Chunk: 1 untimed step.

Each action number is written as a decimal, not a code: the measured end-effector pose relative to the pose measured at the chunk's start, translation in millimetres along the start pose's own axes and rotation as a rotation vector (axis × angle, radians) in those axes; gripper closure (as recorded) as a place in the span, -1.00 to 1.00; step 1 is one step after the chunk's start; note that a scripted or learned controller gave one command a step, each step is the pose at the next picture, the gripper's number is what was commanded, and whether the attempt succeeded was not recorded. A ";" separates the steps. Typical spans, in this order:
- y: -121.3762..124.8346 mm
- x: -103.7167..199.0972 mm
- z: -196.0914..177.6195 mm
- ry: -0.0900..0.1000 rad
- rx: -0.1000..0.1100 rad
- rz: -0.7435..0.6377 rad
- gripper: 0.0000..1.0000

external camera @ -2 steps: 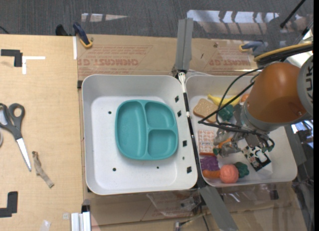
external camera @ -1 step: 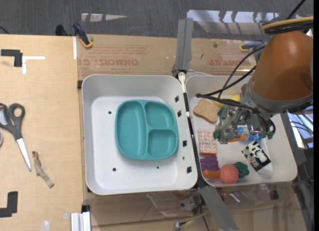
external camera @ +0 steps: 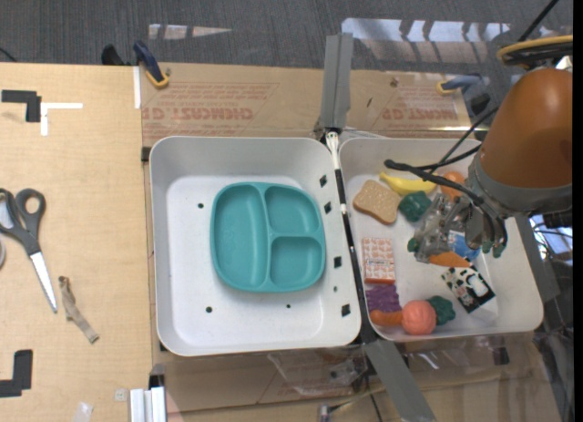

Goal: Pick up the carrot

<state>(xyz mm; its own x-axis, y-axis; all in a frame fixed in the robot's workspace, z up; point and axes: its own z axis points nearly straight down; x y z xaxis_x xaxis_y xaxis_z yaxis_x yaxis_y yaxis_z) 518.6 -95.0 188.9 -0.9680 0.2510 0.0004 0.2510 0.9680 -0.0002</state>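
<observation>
While the grey arm point(external camera: 533, 138) leans in from the right, both white bins sit side by side on the surface: the left bin point(external camera: 173, 229) carries a teal plate point(external camera: 269, 236), while the right bin point(external camera: 519, 306) is crowded with toy food. Its gripper point(external camera: 453, 229) hangs low over that clutter, presumably working toward the carrot point(external camera: 387, 317), which lies apart at the near edge beside a peach point(external camera: 419, 317). Whether the fingers are spread or closed, I cannot tell.

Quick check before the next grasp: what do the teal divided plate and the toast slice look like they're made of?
Teal divided plate: likely moulded plastic, smooth with a soft sheen, one even colour and rounded compartment ridges. Toast slice: probably a plastic or foam toy, matte tan face with a darker crust edge; the view leaves it open.
</observation>
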 end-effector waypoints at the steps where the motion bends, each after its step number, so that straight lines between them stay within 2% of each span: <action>1: -63.2 -36.0 -110.0 -0.004 0.000 -0.189 1.00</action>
<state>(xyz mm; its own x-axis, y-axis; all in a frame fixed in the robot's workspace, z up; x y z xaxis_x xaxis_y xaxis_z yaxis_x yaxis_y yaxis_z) 537.7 -165.2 298.9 -0.9979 0.0649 -0.0040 0.0649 0.9979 -0.0009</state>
